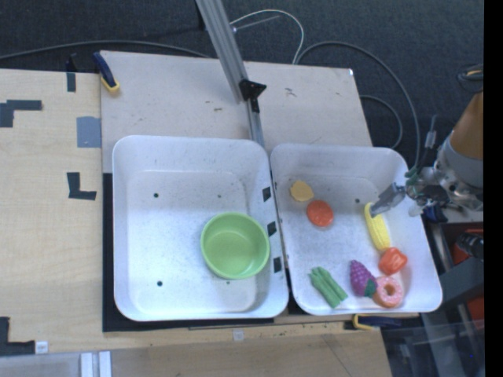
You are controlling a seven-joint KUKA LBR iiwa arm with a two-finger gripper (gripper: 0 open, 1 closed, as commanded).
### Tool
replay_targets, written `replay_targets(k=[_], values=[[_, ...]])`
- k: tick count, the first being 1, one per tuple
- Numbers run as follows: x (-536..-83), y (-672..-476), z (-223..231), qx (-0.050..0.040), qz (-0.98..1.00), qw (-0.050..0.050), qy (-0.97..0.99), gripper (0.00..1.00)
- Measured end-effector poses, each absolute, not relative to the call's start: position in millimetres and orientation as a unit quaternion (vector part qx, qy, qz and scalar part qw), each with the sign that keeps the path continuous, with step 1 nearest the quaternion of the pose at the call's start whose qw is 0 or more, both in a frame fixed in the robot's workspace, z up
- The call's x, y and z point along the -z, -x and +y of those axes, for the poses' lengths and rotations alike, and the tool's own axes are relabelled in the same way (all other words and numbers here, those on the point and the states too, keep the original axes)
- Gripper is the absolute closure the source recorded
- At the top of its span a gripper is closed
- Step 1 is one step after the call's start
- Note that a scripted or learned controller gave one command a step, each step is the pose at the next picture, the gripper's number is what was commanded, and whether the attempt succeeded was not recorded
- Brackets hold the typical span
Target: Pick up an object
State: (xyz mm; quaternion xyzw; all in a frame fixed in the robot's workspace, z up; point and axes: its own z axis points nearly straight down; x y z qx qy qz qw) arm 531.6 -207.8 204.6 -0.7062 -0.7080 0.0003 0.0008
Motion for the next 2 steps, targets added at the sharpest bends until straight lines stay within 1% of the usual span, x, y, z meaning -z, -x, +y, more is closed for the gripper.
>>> replay_targets(k=[1,2], values=[[-204.6,-531.6,-207.9,-0.0002,-0.708,0.001,0.706,0.00],[-140.5,-532.9,-204.6,-0.0022,-0.708,0.003,0.707,0.00]])
